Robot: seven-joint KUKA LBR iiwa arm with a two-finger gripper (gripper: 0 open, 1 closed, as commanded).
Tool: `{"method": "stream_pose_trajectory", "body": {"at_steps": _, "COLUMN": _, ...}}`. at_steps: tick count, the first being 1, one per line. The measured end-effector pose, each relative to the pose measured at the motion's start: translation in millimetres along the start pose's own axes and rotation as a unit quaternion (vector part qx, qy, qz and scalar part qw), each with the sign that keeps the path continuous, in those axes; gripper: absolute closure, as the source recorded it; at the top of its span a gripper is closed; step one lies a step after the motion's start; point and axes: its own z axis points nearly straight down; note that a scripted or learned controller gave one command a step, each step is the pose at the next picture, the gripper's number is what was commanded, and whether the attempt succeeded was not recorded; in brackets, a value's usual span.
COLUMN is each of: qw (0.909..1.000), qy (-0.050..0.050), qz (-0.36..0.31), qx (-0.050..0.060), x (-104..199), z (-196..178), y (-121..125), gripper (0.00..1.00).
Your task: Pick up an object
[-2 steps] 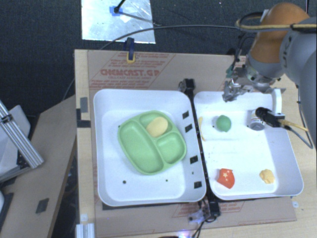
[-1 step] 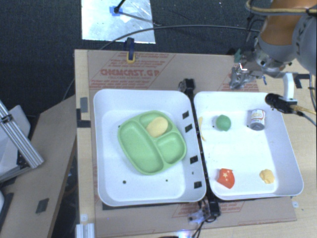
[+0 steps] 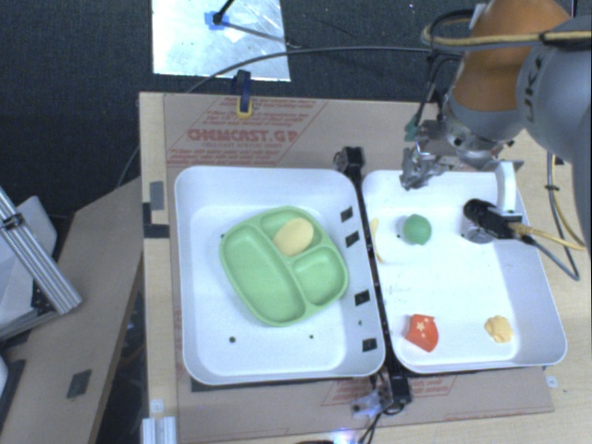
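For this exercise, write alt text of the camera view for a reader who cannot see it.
The robot's hand hovers at the right bin's back edge, above a green ball, a red piece and a yellow piece. The left bin holds a green tray with a yellow item.

right bin (image 3: 532, 289) floor mostly open — green ball (image 3: 416, 228), red piece (image 3: 423, 332), yellow piece (image 3: 498, 328) well apart.

— What does the bench (image 3: 277, 123) carry?
— Two shallow white bins, touching side by side: the left bin (image 3: 199, 248) and the right bin (image 3: 536, 289).
— And under them?
— A brown board with red lettering.
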Motion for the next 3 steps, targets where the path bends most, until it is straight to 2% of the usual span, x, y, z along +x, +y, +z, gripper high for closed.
{"method": "stream_pose_trajectory", "body": {"at_steps": 1, "qw": 1.0000, "qy": 0.000, "qz": 0.000, "qx": 0.000, "x": 46.2, "z": -5.9, "y": -29.9, "gripper": 1.00}}
{"method": "stream_pose_trajectory", "body": {"at_steps": 2, "qw": 1.0000, "qy": 0.000, "qz": 0.000, "qx": 0.000, "x": 79.0, "z": -5.8, "y": -60.0, "gripper": 1.00}}
{"method": "stream_pose_trajectory", "body": {"at_steps": 3, "qw": 1.0000, "qy": 0.000, "qz": 0.000, "qx": 0.001, "x": 115.7, "z": 12.3, "y": -98.7, "gripper": 1.00}}
